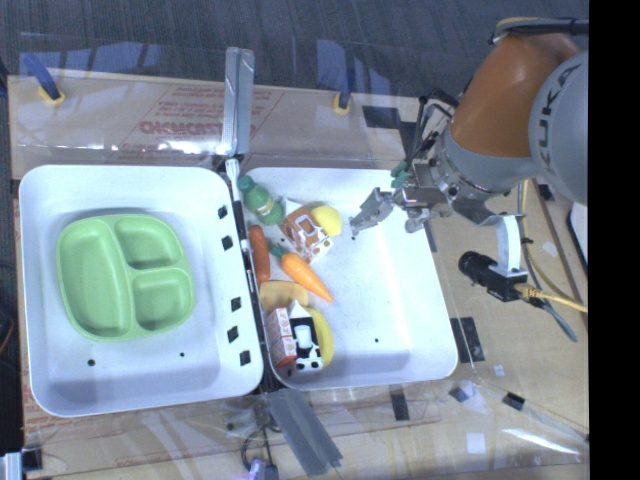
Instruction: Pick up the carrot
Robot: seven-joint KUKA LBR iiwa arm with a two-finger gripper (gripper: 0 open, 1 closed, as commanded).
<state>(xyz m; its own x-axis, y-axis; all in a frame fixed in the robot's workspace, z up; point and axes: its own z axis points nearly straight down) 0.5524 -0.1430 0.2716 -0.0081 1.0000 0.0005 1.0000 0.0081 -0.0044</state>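
Carrot (307,277) lies in the right bin (400,308), orange, tapered, set on a diagonal with the thick end up-left and the tip pointing down-right. Looks like a toy: probably light, stiff, smooth plastic, so likely slippery under metal fingers. Best hold, I'd guess, is across the thicker half, jaws closing square to its long axis; the tip is too thin and would squirt out.

Going left to right. Left bin (40,298) holds a green divided plate (125,273), well apart from everything else. Along the right bin's left wall sits a crowded column: green bottle (263,206) at the top, a reddish-orange sausage-shaped item (260,253) just beside the carrot's thick end, then a banana-like yellow piece (283,293) touching or nearly touching the carrot's underside, then a small carton (283,335) and a black-and-white cow-patterned toy (312,343) at the bottom. Above the carrot a small patterned box (306,232) and a lemon (326,220) crowd in close. Little clearance on the carrot's left; its right side faces bare bin floor.

Gripper (362,217) hangs over the right bin, up and right of the carrot, near the lemon. Fingers look parted somewhat, nothing between them. Arm's orange band (505,88) is further right, outside the bin.

Risk as I see it: neighbours getting nudged or pinched together with the carrot.
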